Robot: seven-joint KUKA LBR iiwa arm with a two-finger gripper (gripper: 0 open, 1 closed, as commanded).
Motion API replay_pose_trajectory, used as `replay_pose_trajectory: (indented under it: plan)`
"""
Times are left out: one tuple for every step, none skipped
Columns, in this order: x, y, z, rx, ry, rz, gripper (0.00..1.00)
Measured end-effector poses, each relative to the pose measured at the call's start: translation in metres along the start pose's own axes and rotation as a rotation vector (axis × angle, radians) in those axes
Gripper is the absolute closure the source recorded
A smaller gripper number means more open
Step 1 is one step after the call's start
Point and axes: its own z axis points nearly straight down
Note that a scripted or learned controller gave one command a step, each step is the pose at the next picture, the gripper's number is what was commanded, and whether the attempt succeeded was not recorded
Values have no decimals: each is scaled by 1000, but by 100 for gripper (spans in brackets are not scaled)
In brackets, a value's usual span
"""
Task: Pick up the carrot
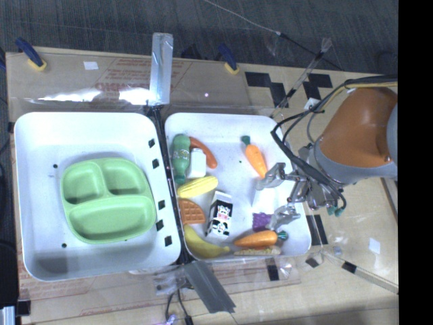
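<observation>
Where the dark ribbed floor ends at the top, a pale wooden bench (379,249) begins, taped over with clear plastic sheeting and black-and-white marker squares; blue clamps sit along its far edge. Two shallow white plastic bins rest side by side on it. Left bin (34,181): holds a light green three-compartment plastic tray (106,198), roughly centred. Right bin (230,124): crowded with toy food along its left and near sides. Grey arm with orange band (358,131) enters from the right, cables looping over it, wrist above the right bin's right rim. Two-finger metal gripper (279,195) hangs over the bin's right part, fingers spread wide, nothing between them.

Contents, larger to smaller: yellow banana (203,246) at the near wall; orange plastic carrot with green top (254,158), lying loose on bare bin floor in the upper right part, just beyond the upper fingertip, green end away from the gripper; a second orange carrot-like piece (258,238) at the near wall beneath the lower finger; green bottle (180,154); yellow corn (196,186); small black-and-white carton (220,215); purple grapes (262,219).
</observation>
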Motion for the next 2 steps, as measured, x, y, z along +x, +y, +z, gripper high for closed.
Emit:
replay_pose_trajectory:
  plan:
    - [-61,-2,78,0,0,502,0]
    - [-120,0,100,-2,6,855,0]
